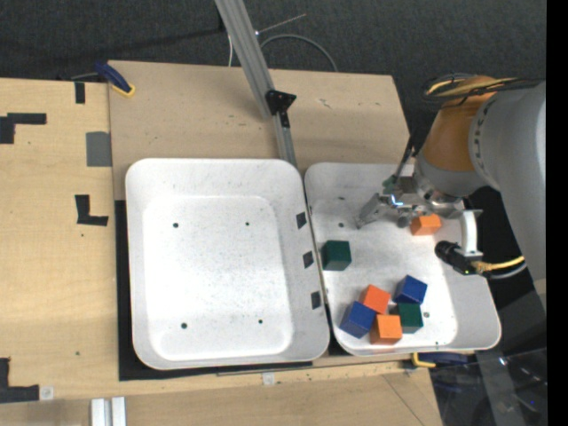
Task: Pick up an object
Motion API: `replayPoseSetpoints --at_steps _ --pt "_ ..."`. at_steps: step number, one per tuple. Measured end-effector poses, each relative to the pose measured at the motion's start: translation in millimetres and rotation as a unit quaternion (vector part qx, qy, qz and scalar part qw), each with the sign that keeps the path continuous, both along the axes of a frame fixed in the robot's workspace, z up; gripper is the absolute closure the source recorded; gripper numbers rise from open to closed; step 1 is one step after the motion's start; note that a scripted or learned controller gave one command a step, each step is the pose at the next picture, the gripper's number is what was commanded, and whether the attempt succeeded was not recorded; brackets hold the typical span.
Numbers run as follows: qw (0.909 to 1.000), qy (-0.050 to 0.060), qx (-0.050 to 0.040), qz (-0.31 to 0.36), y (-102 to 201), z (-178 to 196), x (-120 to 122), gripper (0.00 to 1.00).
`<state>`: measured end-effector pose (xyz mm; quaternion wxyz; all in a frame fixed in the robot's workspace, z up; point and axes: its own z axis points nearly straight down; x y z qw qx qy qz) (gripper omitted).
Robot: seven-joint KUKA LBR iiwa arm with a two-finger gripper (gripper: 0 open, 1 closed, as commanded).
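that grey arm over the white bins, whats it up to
The grey arm reaches in from the right, its hand low over the far end of the right bin, next to an orange block. Nothing shows between its fingers. A dark green block sits alone mid-bin, and blue, orange and green blocks cluster at the near end. The left bin sits alongside.

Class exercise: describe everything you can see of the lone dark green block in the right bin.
The dark green block is a small cube with a matte, solid-looking surface. It sits flat on the floor of the right bin, near that bin's left wall, apart from the cluster of blue, orange and green blocks nearer the camera. Nothing touches it; the gripper is farther back and to the right.
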<state>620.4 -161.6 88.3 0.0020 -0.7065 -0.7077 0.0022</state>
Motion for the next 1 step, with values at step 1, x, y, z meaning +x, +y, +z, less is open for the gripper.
replayPoseSetpoints --at_steps 1 --pt "1.0 -0.002 0.0 0.001 0.5 13.2 1.3 1.0"
